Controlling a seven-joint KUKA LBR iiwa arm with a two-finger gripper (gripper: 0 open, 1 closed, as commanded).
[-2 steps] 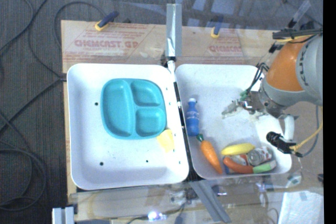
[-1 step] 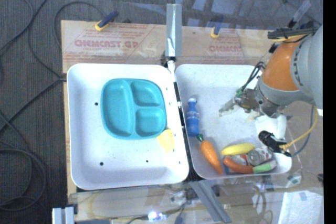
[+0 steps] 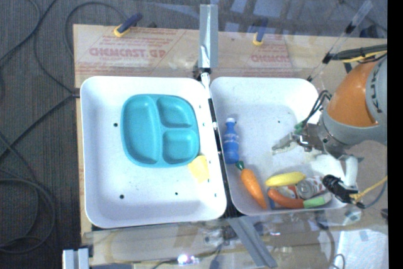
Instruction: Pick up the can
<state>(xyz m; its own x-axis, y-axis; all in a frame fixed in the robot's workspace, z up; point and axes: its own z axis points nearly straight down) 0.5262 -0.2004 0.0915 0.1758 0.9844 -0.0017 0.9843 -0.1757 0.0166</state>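
From above, two white bins sit side by side on a table. The can (image 3: 308, 188) lies on its side in the right bin's (image 3: 264, 97) front right corner, wedged among a banana (image 3: 284, 179), a long red and green vegetable (image 3: 296, 202) and a carrot (image 3: 252, 184). It is probably light, stiff and slick; its round middle looks the best hold. The gripper (image 3: 284, 143) hovers up-left of it; whether it is apart or together, I cannot tell. The bin wall crowds close; open floor lies behind.

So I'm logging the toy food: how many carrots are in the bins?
2, both in the right bin: one carrot near its left wall, another carrot along the front edge. The arm may hide more.
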